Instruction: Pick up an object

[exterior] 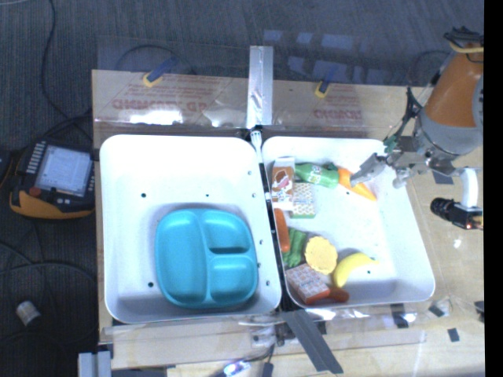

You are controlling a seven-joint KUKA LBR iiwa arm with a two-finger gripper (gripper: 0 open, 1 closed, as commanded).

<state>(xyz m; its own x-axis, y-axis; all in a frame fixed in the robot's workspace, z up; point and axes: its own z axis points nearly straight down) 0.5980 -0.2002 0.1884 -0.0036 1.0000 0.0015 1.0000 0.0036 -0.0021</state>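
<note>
Gripper [369,171] sits over the right bin's [405,234] far right corner, fingers' spread unreadable, orange carrot [355,185] just beside and below with its long axis diagonal, remaining toys clustered along the bin's left wall, banana [352,267] nearer front.

Red lettering runs across the clear plastic sheet [181,100] taped to my counter [440,234] at twelve o'clock above both bins, but it lies reversed and too faint for me to read. The small printed carton [283,176] at the right bin's eleven o'clock corner carries packaging graphics I cannot make out. The handheld pendant [56,175] on the floor at nine o'clock shows a lit screen, its contents illegible. No word or number here can be read.
</note>
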